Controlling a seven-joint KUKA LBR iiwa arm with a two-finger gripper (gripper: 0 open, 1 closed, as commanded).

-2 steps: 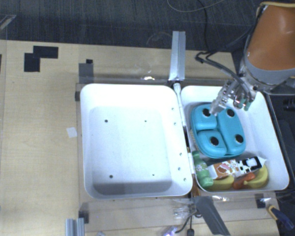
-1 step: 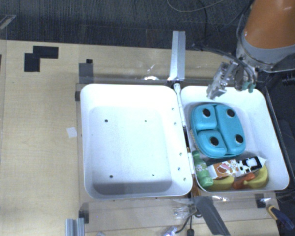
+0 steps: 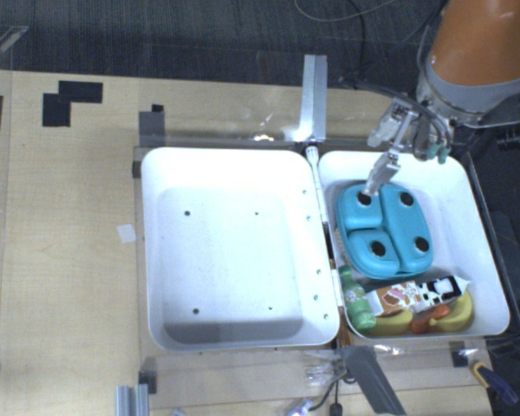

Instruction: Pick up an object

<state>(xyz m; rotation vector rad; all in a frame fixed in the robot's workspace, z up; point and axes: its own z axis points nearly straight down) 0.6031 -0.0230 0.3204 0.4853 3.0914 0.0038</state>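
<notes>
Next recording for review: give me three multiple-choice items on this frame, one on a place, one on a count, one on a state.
1. Where does the blue plastic four-lobed block lie?
A. right white bin
B. left white bin
C. on the wooden bench

2. How many dark holes show on its top?
A. two
B. four
C. six

3. Where does the gripper stand?
A. over the left bin
B. off the bench
C. at the block's far edge

Answers: 1 A, the block sits right of the divider. 2 B, one hole per lobe. 3 C, the finger tip reaches the block's far left lobe.
</notes>
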